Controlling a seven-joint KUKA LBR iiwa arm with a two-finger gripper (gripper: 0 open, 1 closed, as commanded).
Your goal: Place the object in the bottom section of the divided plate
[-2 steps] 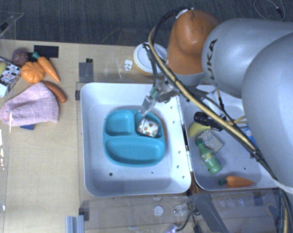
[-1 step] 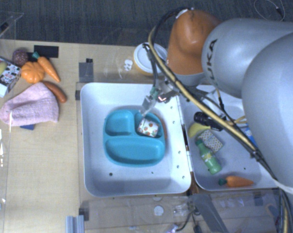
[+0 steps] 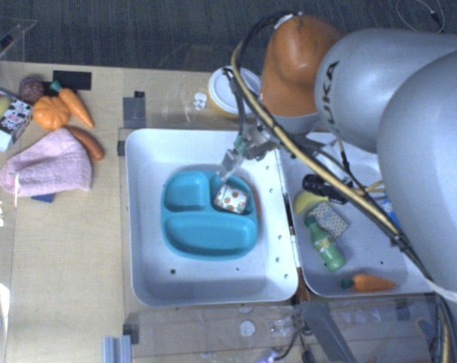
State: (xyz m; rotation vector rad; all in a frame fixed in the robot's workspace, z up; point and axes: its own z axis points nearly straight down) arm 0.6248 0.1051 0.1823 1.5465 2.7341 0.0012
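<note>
1. We take this for a robotics lab: a large grey arm [image 3: 395, 89] reaches over a pale wooden bench [image 3: 54, 263].
2. Two shallow white bins [image 3: 145, 278] sit side by side in metal brackets.
3. Toy food lies at far left, such as a plastic carrot [image 3: 77, 106] and pumpkin [image 3: 50, 112].
4. Dark carpet [image 3: 138, 13] runs beyond.

I count two white bins: the left bin [image 3: 149, 278] and the right bin [image 3: 319, 282]. I see one blue plate [image 3: 206, 237] with three parts, and one small spotted box [image 3: 232, 197] on it. I count three carrots [image 3: 79, 106] [image 3: 88, 142] [image 3: 371, 283], one little pumpkin [image 3: 50, 113], one pink cloth [image 3: 47, 165], one green bottle [image 3: 324, 244].
</note>
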